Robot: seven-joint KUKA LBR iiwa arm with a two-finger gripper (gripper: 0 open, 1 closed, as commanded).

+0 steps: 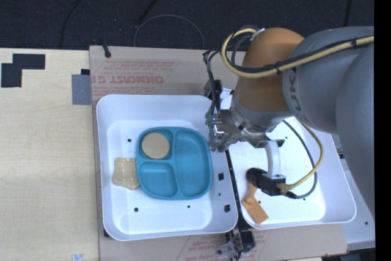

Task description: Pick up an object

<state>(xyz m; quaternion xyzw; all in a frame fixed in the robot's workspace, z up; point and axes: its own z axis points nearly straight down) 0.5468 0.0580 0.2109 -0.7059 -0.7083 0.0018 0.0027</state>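
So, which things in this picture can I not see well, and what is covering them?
1. Right bin: in the camera view, the arm covers its far and middle floor.
2. Orange object: its upper end goes under the robot's wrist.
3. Pale object beside the blue plate: too blurred to identify.
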